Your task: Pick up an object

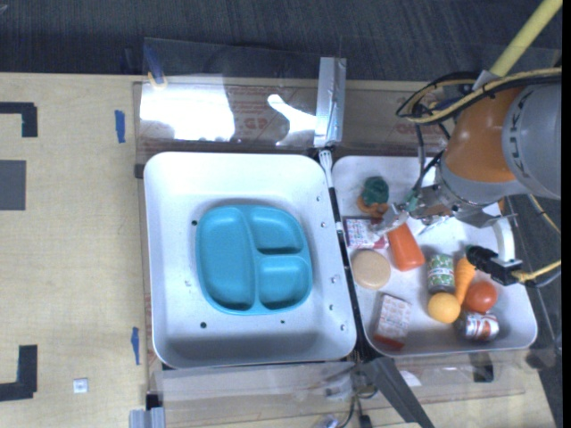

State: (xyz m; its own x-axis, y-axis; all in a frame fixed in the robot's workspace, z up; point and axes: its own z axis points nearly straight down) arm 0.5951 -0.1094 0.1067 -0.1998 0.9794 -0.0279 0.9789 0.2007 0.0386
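Table [62, 266] carries two white bins side by side. Near edge of right bin [522, 333]: red-and-silver can [482, 327] at 5 o'clock, red-and-white packet [393, 317] at 7 o'clock. Just above: yellow lemon [443, 307] touching the can's side, red tomato [480, 296] next to it, orange carrot [465, 275] upright-ish between tomato and green-label can [440, 273]. Round beige disc [371, 269] at 9 o'clock of that bin, near the divider. Orange block [405, 247] sits centre, tilted, touching nothing I can confirm. Small printed card [357, 232] just left of it. Dark green item [376, 190] at 11 o'clock, far corner, with something orange under it.

Left bin [169, 194] holds a blue divided plate [254, 257], three compartments, roughly centred.

Tool [419, 205] hovers over the right bin's far half, above the orange block and right of the green item. Jaw state: can't tell, mechanism is cluttered from this angle. Nothing visibly between them. Arm [508, 141] comes in at 2 o'clock.
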